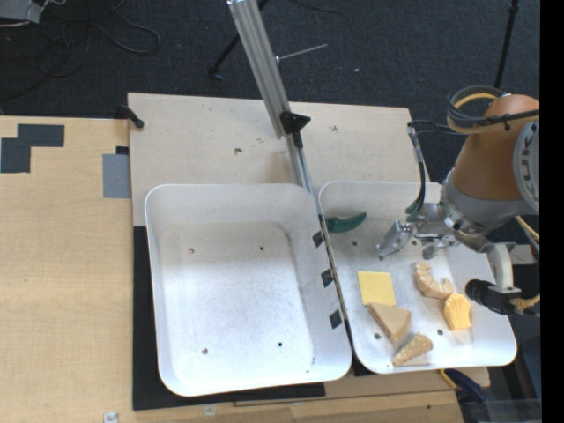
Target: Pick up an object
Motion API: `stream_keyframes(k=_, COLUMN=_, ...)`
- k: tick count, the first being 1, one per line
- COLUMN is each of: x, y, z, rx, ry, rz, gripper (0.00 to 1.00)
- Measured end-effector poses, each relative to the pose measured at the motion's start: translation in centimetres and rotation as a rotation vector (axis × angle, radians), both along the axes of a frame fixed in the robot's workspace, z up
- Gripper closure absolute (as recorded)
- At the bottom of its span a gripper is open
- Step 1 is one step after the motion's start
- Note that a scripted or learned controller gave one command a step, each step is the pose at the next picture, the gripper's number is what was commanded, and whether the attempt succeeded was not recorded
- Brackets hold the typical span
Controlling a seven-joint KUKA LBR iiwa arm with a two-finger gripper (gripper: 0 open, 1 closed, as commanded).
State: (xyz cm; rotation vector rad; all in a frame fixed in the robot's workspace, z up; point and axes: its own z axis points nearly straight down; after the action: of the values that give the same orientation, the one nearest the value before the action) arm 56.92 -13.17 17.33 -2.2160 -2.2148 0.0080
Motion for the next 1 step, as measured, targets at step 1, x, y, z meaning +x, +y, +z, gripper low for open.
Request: stream_keyframes(k=1, x=0.21, y=-0.14, z=-6.35, rx=0.0, ry=0.0, rz=-0.001, gripper=0.0)
